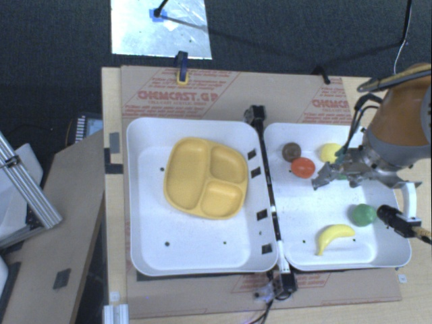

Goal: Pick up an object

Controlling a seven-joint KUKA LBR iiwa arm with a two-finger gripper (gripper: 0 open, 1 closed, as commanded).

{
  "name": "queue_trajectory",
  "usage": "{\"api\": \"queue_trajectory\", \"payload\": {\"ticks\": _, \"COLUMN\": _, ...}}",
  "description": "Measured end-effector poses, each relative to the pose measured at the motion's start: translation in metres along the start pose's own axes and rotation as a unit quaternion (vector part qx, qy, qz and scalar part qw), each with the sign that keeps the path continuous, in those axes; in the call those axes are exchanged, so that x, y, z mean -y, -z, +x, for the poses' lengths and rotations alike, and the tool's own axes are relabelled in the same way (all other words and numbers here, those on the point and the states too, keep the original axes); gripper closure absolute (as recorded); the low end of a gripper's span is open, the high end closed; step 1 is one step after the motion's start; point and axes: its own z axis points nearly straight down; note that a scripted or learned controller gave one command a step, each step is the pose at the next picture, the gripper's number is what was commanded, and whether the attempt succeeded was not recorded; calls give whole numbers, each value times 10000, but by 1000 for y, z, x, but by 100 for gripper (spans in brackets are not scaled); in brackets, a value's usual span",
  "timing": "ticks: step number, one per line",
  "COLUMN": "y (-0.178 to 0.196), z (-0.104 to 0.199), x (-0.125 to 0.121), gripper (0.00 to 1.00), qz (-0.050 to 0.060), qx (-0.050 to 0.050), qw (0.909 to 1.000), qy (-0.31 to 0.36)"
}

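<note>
**Arm over the right bin**

I see my gripper (322, 178) low in the right bin (388, 252), just beside the orange ball (302, 167). I cannot tell its grip. A banana (334, 236) lies at the lower right. A yellow plate (204, 177) fills the left bin (145, 241).

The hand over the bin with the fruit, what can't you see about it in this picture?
- Hand in the camera view: too small and blurred to tell how its fingers stand.
- Yellow fruit behind the hand: partly covered by the arm, so its shape is unclear.
- Arm: cut off by the right edge.
</note>
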Motion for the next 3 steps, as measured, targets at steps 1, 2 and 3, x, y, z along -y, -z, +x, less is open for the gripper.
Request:
{"api": "queue_trajectory", "payload": {"ticks": 1, "y": 7, "z": 0, "x": -3, "gripper": 0, "qz": -67, "qx": 10, "qw": 10000, "qy": 13}}
{"api": "queue_trajectory", "payload": {"ticks": 2, "y": -52, "z": -6, "x": -8, "gripper": 0, "qz": -59, "qx": 9, "qw": 10000, "qy": 2}}
{"api": "queue_trajectory", "payload": {"ticks": 3, "y": -96, "z": -6, "x": -9, "gripper": 0, "qz": -55, "qx": 8, "qw": 10000, "qy": -1}}
